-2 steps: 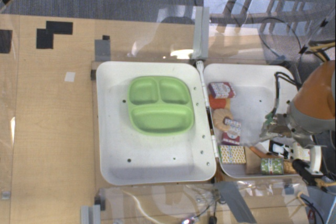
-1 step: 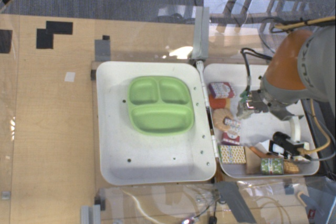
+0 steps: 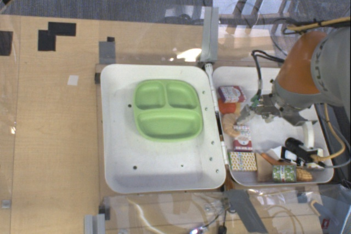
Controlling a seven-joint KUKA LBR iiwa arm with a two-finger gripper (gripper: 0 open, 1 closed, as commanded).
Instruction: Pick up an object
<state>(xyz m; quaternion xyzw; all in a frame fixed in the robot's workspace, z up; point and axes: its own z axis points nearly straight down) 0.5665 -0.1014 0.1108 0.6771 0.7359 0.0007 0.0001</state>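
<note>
Over the left half of the shallow white right-hand bin point(image 3: 271, 137) hangs the tool point(image 3: 250, 110), carried by the grey arm with its orange band point(image 3: 299, 71) reaching in from the right; whether the tool is wide or narrow cannot be told from this angle, and nothing can be seen held in it. The things to pick lie along that bin's left and near sides. A red rectangular packet point(image 3: 230, 94) sits at the far left, just left of the tool. Nearer lies a small red-and-white packet point(image 3: 242, 143), and nearer still a flat box with a fine checked pattern point(image 3: 243, 161). A green-labelled can on its side point(image 3: 284, 173) rests against the near wall. The white left-hand bin point(image 3: 115, 140), touching the right one, holds a light green plastic plate with three compartments point(image 3: 167, 109). Both bins stand on the pale wooden tabletop point(image 3: 49, 129).
</note>
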